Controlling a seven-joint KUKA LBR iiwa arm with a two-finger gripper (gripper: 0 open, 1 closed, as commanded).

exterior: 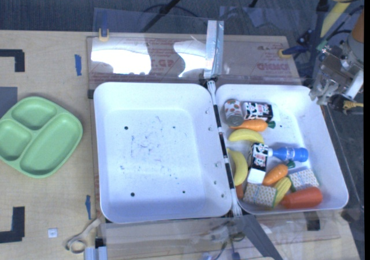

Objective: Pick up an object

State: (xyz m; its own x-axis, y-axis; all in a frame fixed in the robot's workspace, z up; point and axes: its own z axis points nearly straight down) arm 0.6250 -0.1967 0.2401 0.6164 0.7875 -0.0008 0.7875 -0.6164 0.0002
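The right bin (pixel 324 137) holds a heap of toy groceries. At its back are a tin can (pixel 233 112) and a black-and-white carton (pixel 257 110), with a banana (pixel 247 135) just in front of them. Further forward lie a blue bottle (pixel 289 153), a small cow-patterned carton (pixel 259 156), a second banana (pixel 238 167), an orange carrot (pixel 275 175) and a long red vegetable (pixel 300 197). My gripper (pixel 330 85) hangs at the bin's far right corner, above its rim and apart from every object.
The left bin (pixel 115 195) is bare white with faint scuffs. A green divided plate (pixel 39 136) lies on the bench at far left. A clear panel (pixel 150 45) stands behind the bins. Cables and stand legs crowd the top right.
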